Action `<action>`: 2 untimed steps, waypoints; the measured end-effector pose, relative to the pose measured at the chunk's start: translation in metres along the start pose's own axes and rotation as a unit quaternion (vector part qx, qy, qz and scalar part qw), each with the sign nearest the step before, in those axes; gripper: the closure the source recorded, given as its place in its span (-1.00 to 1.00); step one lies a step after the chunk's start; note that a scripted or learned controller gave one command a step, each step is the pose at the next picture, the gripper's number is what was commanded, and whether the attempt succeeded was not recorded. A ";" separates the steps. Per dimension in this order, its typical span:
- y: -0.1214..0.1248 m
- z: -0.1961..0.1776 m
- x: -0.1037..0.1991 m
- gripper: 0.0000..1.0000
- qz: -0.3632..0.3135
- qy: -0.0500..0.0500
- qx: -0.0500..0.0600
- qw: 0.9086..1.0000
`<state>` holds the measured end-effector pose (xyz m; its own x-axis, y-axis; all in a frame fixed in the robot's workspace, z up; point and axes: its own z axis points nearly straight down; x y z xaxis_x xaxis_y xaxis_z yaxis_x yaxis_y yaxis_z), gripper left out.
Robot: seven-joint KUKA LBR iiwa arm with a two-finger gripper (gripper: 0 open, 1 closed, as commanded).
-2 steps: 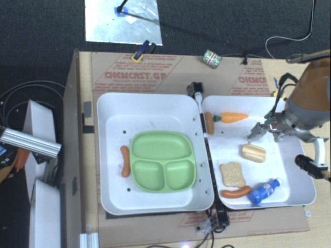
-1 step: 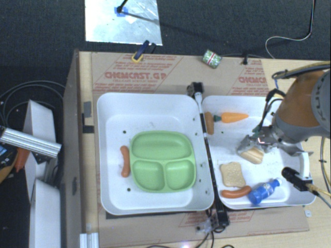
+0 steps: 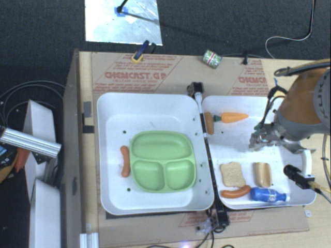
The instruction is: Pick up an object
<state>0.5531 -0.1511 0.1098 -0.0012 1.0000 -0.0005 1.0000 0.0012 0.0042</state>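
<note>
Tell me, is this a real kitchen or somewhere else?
Probably a robot lab, not a kitchen. A robot arm reaches over two white bins on a cardboard-covered bench. The carrot, bread and sausage look like toy food, and cables lie on the floor.

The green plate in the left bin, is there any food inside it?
No. The green plate has three sections, all bare. A sausage lies beside it on the bin floor. Whatever is under the plate is covered.

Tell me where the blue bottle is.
The bottle lies on its side at the near edge of the right bin, just right of a sausage and below the bun.
</note>
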 end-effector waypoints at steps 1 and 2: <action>0.020 -0.093 0.074 1.00 -0.002 0.001 0.000 1.000; 0.004 -0.065 0.034 1.00 0.000 0.000 0.002 1.000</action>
<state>0.5572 -0.1168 0.1743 -0.0010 1.0000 -0.0013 1.0000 0.0010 0.0005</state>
